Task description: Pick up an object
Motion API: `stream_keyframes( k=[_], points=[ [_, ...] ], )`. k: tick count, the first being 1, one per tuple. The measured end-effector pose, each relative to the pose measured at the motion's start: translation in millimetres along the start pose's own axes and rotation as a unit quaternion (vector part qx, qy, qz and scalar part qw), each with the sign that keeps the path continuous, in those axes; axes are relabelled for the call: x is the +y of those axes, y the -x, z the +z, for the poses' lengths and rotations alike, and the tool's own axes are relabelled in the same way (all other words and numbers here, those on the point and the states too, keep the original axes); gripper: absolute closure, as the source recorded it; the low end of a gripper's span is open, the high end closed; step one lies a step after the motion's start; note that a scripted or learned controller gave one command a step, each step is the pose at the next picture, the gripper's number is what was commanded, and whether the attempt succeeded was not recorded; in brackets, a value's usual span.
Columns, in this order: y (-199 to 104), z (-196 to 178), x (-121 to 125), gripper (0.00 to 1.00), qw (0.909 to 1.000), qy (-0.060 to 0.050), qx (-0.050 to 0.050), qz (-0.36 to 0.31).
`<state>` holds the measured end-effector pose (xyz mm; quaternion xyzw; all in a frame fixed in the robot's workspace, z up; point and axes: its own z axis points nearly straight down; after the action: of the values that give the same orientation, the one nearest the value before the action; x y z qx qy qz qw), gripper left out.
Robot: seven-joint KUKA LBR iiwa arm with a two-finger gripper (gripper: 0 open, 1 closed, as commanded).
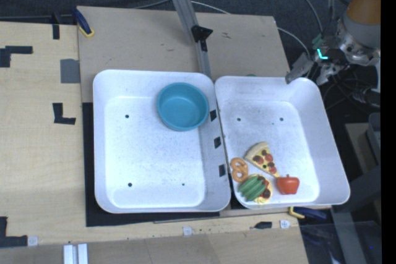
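Gripper (307, 71) poised over the far right corner of the right bin (322, 109), toys grouped at the near edge.

Grey arm (362, 15) with orange band reaching in from the right, gripper hanging just above the right bin's far rim, nothing between its fingers; whether spread or closed, impossible to tell at this angle. Inside the right bin, near its front edge: a pizza slice (262, 157), a small pretzel (239, 167) just left of it, a green toy (253, 188) below both, and a red tomato-like toy (288, 184) beside that on the right, all well apart from the gripper. In the left bin (117, 133), a blue bowl (182, 106) upright near the far right corner. Both bins side by side, touching, on a tan surface (37, 133), with a slanted metal bar (182, 3) behind them.
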<state>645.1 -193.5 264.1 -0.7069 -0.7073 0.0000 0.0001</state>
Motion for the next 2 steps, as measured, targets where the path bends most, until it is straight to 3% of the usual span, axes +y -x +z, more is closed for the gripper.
stream_keyframes(
  k=[1, 2],
  points=[
    [0.0, 0.0, 0.0, 0.00, 1.0000, 0.000, 0.000, 0.000],
    [1.6, 55.2, -10.5, 0.00, 1.0000, -0.002, 0.000, 0.000]
  ],
)
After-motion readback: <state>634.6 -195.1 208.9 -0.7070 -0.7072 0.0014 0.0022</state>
